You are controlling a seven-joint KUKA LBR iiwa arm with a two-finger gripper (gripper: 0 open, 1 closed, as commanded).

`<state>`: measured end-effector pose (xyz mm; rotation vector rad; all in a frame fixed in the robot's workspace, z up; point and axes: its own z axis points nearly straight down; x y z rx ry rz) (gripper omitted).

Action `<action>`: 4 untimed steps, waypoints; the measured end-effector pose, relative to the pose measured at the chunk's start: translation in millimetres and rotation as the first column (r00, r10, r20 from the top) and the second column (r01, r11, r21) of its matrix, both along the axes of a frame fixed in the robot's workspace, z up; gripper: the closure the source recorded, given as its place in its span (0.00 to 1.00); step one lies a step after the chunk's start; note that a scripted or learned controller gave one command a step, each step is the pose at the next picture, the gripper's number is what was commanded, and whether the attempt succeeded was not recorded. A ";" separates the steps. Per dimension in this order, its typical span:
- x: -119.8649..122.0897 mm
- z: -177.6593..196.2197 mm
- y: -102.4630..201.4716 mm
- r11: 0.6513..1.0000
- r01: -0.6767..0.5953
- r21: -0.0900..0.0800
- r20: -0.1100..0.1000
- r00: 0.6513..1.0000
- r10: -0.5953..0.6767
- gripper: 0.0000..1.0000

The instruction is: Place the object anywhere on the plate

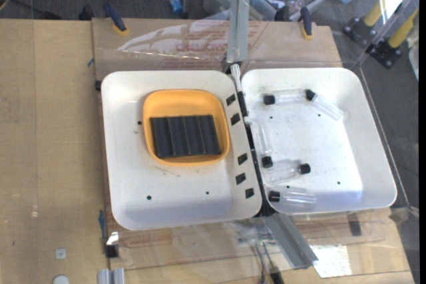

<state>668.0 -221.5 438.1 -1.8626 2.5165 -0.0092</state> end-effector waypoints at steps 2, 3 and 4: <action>0.0 -0.7 0.4 0.853 -0.521 -0.004 -0.002 0.853 0.521 1.00; -1.4 -0.9 2.9 0.823 -0.568 -0.002 -0.005 0.823 0.568 1.00; -0.2 -1.1 9.5 0.687 -0.727 -0.004 -0.005 0.687 0.727 1.00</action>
